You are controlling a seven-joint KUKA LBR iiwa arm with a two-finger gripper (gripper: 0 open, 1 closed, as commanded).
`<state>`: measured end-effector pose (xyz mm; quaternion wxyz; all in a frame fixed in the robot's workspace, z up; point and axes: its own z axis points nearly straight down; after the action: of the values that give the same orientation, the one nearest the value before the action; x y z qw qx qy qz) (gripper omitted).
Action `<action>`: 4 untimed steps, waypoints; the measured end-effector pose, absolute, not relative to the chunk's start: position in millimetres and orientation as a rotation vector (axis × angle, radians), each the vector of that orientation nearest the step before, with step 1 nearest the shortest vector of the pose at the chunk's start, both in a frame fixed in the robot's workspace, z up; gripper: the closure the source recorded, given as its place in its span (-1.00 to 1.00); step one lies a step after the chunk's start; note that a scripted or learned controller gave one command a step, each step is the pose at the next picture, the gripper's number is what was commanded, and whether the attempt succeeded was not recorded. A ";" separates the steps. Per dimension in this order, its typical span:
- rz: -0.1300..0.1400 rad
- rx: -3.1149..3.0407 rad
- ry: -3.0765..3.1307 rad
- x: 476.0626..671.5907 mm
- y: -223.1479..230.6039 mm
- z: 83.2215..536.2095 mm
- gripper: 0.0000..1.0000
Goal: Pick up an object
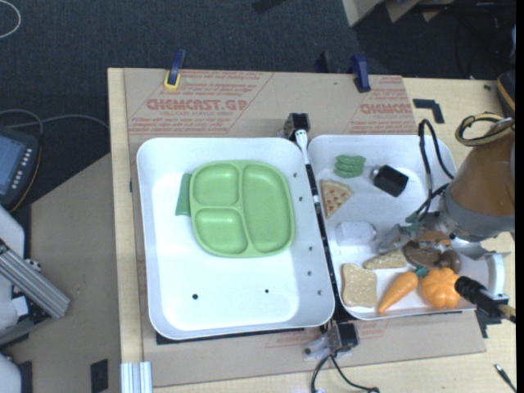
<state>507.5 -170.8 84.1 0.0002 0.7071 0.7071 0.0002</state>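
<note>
My gripper (405, 238) is low in the right bin (409, 143), near the middle of its right half, below the grey and orange arm (483, 188). Just under and beside it lie a flat tan cracker-like piece (386, 261) and a brown round piece (426, 255). Toward the front of this bin are an orange pumpkin (440, 289), a carrot (397, 291) and a slice of bread (359, 285). A pale whitish item (354, 232) lies to the gripper's left. I see nothing lifted off the bin floor.
At the back of the right bin are a green stacked item (350, 165), a black block (390, 180) and a pizza slice (334, 195). The left bin (221, 309) holds a green divided plate (241, 207). A black cable (426, 150) loops over the right bin.
</note>
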 end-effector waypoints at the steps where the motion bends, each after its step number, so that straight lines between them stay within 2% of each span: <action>1: 0.003 2.217 2.212 509.4 -173.2 98.3 1.00; 2: 0.004 2.216 2.218 507.8 -171.6 161.5 1.00; 3: 0.003 2.216 2.218 513.0 -175.9 206.0 1.00; 4: 0.003 2.217 2.219 514.0 -176.1 226.2 1.00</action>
<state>514.0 -176.1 226.2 0.0025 0.7068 0.7074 0.0010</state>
